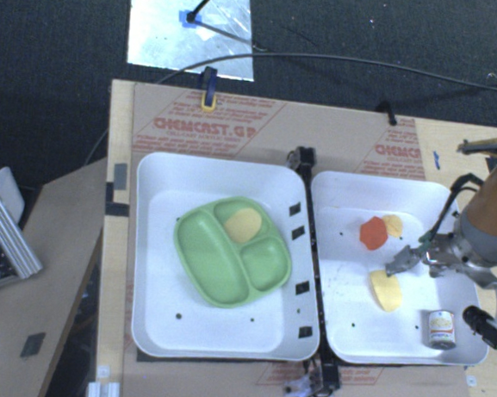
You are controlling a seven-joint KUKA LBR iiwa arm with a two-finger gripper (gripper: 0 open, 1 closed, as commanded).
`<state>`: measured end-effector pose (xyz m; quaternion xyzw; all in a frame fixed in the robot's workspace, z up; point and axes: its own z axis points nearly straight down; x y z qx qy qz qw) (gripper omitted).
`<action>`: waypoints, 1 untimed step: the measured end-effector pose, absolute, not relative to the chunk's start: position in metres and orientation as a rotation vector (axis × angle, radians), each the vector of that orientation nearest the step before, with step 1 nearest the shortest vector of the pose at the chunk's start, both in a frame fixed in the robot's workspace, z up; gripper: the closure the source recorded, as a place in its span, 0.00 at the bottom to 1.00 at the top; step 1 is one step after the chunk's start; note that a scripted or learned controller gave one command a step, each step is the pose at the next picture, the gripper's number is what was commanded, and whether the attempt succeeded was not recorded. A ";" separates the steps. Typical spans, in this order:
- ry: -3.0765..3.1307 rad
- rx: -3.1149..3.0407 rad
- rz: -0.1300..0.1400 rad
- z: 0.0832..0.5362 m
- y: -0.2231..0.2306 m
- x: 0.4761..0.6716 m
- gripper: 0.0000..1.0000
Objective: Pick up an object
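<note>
Dark carpet surrounds the cardboard-covered tabletop (272, 122), and you have two white bins on it side by side. Starting at frame left, the left bin (153, 254) holds a green divided plate (226, 256) with a pale yellow piece (243, 225) lying in its upper compartment. Moving right, the right bin (341, 331) carries the loose candidates: a red-orange item (373, 233) touching a small yellow item (393, 224) near the bin's upper middle, a yellow wedge-like piece (386, 291) lower down, and a small can (441, 329) towards the lower right corner. The arm enters from frame right, and your end effector (401, 264) sits low over the bin, between the red-orange item and the yellow wedge, just above the wedge. From this slanted view you cannot tell how wide its fingers stand, and nothing is visibly held.

You appear to be in the approach step, with no grasp made yet. The yellow wedge looks like the nearest target; the next move probably calls for centring over it, descending, and closing squarely, since it lies flat and may slip.
</note>
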<state>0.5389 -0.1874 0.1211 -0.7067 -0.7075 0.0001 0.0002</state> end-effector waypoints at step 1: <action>-2.225 -2.223 -0.002 0.134 -0.188 0.540 1.00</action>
